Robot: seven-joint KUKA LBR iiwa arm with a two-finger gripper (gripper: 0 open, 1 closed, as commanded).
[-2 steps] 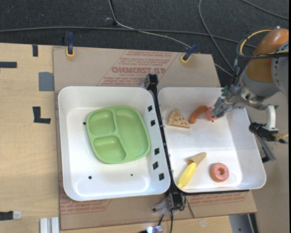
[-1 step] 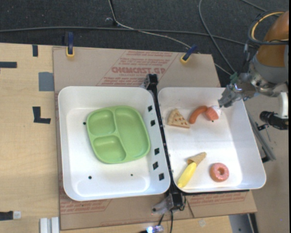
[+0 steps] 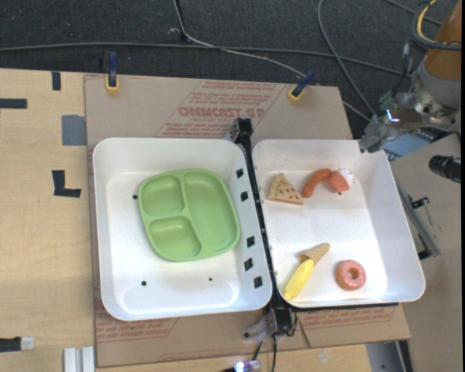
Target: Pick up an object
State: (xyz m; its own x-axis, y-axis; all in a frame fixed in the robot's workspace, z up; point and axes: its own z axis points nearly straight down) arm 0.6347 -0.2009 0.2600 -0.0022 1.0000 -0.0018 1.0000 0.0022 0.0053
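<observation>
Donut (image 3: 350, 274) lies clear; arm (image 3: 434, 68) cut off.

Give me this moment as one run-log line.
gripper: outside right bin's far corner | holding: nothing seen | donut, sausage: in bin | pick: not started

Green tray (image 3: 189, 214) in left bin (image 3: 108, 231); sausage (image 3: 318, 180), donut (image 3: 350, 274), banana (image 3: 297, 279) in right bin (image 3: 395, 231).

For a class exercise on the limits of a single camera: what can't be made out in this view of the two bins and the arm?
- Gripper: small and blurred at the right bin's far corner; fingers unreadable.
- Arm: cut off by the top and right edges.
- White bit by the sausage: too small to identify.
- Tan piece at the yellow item's end: unclear whether joined or just touching.
- Cardboard print: too blurred to read.
</observation>
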